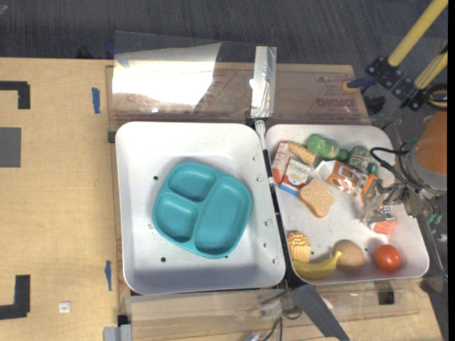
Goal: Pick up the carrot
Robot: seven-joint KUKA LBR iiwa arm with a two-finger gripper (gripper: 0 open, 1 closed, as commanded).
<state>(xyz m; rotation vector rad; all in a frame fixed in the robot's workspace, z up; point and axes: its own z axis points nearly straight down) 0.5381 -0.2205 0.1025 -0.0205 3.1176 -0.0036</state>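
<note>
The carrot (367, 185) is a slim orange stick lying in the right bin (355, 227), toward its right side, just right of a white and orange packet (343, 176). My gripper (378, 203) hangs low over the right part of that bin, directly beside the carrot and partly overlapping its lower end. The grey arm with its orange band (432, 148) reaches in from the right edge. Cables and metal parts clutter the gripper's tip.
The right bin also holds a green vegetable (323, 146), carton (291, 168), bread slice (318, 198), green can (361, 158), corn (299, 244), banana (318, 266), potato (349, 255), tomato (387, 258) and pink piece (384, 226). A teal divided plate (202, 208) lies in the left bin (135, 190).
</note>
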